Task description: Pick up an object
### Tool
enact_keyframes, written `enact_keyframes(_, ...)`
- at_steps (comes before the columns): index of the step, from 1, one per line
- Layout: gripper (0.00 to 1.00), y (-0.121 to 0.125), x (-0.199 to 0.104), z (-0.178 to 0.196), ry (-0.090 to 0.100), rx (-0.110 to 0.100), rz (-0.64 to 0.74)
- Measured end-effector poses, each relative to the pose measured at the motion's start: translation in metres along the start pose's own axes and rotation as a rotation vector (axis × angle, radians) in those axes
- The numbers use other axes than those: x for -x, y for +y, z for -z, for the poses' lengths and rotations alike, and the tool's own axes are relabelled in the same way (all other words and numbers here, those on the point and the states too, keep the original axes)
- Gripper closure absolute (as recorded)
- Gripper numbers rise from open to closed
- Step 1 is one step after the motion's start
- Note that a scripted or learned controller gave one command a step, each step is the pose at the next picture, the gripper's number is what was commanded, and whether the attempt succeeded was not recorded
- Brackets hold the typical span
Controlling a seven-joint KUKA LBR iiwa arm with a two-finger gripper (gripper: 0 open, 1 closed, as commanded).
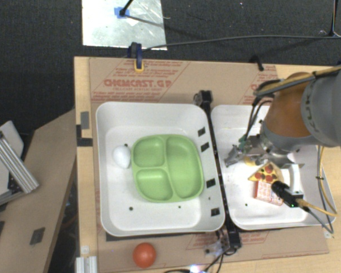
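Pizza slice (265, 172), a small yellow wedge with red dots, lies in the right bin (234, 212) a little right of its middle, flat on the white floor. Just below it, and seemingly touching it, lies a red packet (263, 193). The gripper (238, 152) hangs over the same bin, up and to the left of the slice, near it but with nothing plainly in its grasp; from where I stand I can't make out whether it is clenched or released. The arm (325, 104) comes in from the right, bent steeply down over the bin, its orange band (285, 117) directly above the wrist and its grey bulk covering the bin's upper right corner. The left bin (109, 206) stands hard against the right one, and black clips run down the seam where their walls meet. In it a green tray (167, 166) with three compartments takes up the middle. A white egg (121, 156) sits on the bin floor just beside the tray's left edge. Both bins rest on a brown board (176, 78) with red lettering. An orange ball (144, 255) sits on the board below the left bin, outside both. A blue clamp (136, 53) grips the board's far edge, and a silvery sheet (102, 16) lies beyond it on the dark floor.
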State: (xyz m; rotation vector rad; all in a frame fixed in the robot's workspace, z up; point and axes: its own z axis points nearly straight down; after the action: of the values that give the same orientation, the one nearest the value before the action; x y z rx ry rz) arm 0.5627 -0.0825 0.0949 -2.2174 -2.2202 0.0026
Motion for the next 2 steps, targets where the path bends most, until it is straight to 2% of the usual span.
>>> enact_keyframes(1, 1.00, 0.002, 0.001, 0.014, -0.001, 0.006, -0.001)
enact_keyframes(2, 1.00, -0.007, 0.004, 0.065, -0.002, 0.008, -0.002)
